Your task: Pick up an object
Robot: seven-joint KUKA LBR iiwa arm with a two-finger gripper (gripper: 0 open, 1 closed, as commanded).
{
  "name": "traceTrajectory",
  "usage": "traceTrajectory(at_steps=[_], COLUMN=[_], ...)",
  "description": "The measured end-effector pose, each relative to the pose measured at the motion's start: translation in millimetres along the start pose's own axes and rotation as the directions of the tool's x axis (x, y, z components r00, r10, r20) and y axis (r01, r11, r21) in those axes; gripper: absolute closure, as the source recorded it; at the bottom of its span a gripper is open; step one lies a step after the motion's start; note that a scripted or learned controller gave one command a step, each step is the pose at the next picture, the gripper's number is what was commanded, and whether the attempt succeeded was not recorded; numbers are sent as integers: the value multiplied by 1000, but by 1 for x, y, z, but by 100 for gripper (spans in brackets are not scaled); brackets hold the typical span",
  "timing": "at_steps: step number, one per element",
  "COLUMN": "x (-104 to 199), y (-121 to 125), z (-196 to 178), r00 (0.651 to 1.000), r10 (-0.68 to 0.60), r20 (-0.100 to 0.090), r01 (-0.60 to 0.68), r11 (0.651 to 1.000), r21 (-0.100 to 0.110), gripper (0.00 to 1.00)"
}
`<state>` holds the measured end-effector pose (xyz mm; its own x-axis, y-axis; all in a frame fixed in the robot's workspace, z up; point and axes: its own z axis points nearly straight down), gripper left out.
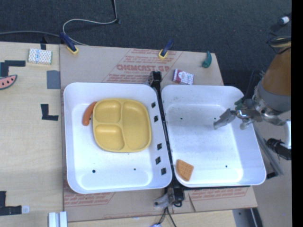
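In the right bin [246, 174], a small tan waffle-like cracker [184, 169] lies near the front left corner. The left bin [75, 174] holds a yellow divided plate [122, 125], and an orange sausage-shaped piece [87, 113] rests against the plate's left edge. My gripper [226, 118] hangs over the right part of the right bin, well away from the cracker, with nothing seen in it.
A black clamp strip [160, 126] runs between the two bins. Behind the bins on the cardboard lie a small red-and-white packet [182, 76], a yellow clip [165, 52] and a green clip [207, 59]. A cable [90, 22] trails at the back left.
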<state>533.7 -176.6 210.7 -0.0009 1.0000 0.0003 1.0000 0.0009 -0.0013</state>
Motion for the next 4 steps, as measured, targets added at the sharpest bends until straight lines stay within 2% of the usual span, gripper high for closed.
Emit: traceTrajectory(at_steps=[1, 2, 3, 4], x=[75, 83, 66, 80], y=[-18, -45, 38, 129], z=[33, 125, 124, 126], r00=[1000, 1000, 1000, 1000], r10=[-1, 0, 0, -2], r20=[-1, -1, 2, 2], r01=[1, 0, 0, 2], r11=[1000, 1000, 1000, 1000], r21=[1, -2, -7, -2], gripper=[0, 0, 0, 0])
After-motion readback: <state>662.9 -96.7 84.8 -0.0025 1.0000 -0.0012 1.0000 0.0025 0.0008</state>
